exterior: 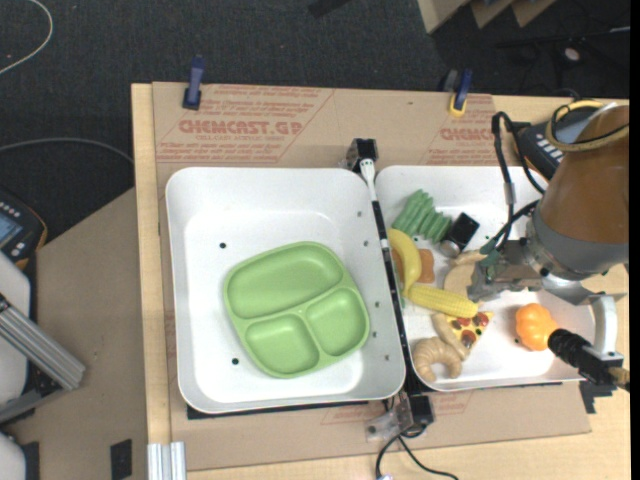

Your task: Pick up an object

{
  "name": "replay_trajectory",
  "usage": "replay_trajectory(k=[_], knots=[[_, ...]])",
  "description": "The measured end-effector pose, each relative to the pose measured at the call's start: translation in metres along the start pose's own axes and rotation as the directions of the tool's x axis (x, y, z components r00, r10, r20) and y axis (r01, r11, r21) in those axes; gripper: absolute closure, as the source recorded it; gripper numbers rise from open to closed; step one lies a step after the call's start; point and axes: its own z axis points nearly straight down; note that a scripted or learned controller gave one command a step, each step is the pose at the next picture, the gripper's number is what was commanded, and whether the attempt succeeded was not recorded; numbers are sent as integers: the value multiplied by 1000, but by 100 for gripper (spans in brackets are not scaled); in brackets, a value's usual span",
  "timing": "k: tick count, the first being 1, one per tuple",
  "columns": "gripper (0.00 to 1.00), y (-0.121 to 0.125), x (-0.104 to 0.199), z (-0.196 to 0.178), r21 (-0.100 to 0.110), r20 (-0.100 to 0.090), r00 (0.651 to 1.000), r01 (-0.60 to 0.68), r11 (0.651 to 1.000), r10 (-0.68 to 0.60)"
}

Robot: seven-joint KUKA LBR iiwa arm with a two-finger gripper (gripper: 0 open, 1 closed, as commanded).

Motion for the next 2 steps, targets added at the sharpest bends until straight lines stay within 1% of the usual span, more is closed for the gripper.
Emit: replay_trajectory(k=[1, 2], knots=[[100, -7, 160, 11, -5, -5, 1000, 21, 1000, -21], [100, -5, 200, -191, -28, -7, 1000, 13, 1000, -13]])
